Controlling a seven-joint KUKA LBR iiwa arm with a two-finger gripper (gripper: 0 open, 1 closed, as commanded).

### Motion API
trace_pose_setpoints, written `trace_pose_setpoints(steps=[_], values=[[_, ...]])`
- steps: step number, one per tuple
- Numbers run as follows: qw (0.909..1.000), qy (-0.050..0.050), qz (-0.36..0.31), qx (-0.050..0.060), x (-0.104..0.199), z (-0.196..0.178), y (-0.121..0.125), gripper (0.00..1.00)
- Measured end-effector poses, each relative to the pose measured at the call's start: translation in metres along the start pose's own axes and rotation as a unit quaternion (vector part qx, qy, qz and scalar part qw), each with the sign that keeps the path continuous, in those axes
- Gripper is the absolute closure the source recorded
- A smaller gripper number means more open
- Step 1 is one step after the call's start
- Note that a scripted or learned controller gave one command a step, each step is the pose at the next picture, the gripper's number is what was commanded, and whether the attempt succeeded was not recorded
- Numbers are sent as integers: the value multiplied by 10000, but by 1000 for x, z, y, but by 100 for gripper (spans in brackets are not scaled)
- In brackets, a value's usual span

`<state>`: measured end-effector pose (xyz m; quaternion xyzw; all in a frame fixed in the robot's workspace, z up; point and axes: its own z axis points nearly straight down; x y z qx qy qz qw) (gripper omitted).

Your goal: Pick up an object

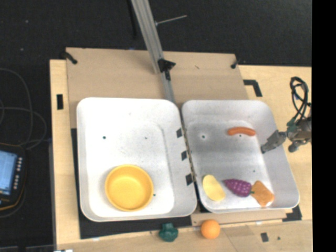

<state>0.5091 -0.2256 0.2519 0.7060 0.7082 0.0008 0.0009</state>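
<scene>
Your gripper hovers at the right bin's right edge (finger state unclear), near the orange sausage.

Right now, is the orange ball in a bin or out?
Out. The orange ball lies on the bench below the right bin, beside a small green object.

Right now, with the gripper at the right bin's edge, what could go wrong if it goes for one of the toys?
1. The gripper sits over the right bin's right wall and could clip it going down.
2. The purple grapes, orange piece and yellow piece crowd the near edge, so a grab might nudge a neighbour.
3. The sausage is thin and may roll away.
</scene>
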Motion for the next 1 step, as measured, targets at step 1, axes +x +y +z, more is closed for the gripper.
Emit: trace_pose_setpoints(steps=[1], values=[[10000, 0, 2, -1, 0, 0, 0, 0]])
